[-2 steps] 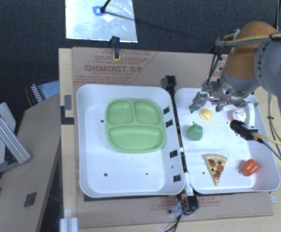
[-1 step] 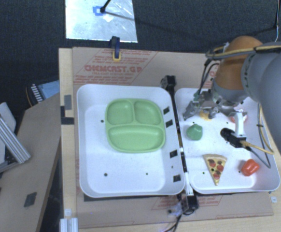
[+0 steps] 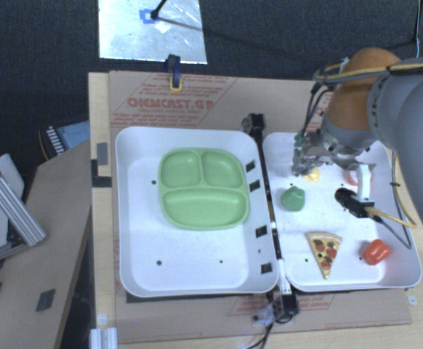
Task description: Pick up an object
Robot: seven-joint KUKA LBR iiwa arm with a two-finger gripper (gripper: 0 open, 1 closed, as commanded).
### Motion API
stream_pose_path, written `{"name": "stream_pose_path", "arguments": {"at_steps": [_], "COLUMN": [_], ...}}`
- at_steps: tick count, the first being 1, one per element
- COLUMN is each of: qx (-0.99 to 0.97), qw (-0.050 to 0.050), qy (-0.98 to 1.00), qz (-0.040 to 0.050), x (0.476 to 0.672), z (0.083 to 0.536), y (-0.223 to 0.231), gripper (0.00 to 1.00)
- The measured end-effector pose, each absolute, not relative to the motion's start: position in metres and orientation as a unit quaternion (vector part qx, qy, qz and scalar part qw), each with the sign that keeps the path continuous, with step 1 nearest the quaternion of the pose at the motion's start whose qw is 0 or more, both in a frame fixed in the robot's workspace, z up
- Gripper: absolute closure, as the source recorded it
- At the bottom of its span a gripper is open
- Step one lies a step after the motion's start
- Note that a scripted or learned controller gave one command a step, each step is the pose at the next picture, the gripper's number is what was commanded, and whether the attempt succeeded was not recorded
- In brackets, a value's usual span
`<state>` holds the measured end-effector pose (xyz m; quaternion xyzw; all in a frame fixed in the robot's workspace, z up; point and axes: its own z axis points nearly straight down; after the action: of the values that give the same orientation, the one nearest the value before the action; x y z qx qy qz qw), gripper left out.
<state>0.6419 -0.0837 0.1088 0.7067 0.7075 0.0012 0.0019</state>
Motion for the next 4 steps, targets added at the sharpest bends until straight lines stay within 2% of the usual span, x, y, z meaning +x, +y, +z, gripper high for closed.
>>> {"name": "stream_pose_path", "arguments": {"at_steps": [1,2,3,4], "qx": [0.706,0.706,0.706,0.705], "qw": [0.002,0.002,0.003,0.001], "qy": [0.708,0.708,0.709,0.71], "qz": [0.0017,0.0018,0.0025,0.0008], "x": [0.65,0.651,0.651,0.653], "z": [0.17,0.217,0.282,0.264], "y": [-0.083,-0.09,-0.09,-0.032], "gripper": [1.0,1.0,1.0,1.0]}}
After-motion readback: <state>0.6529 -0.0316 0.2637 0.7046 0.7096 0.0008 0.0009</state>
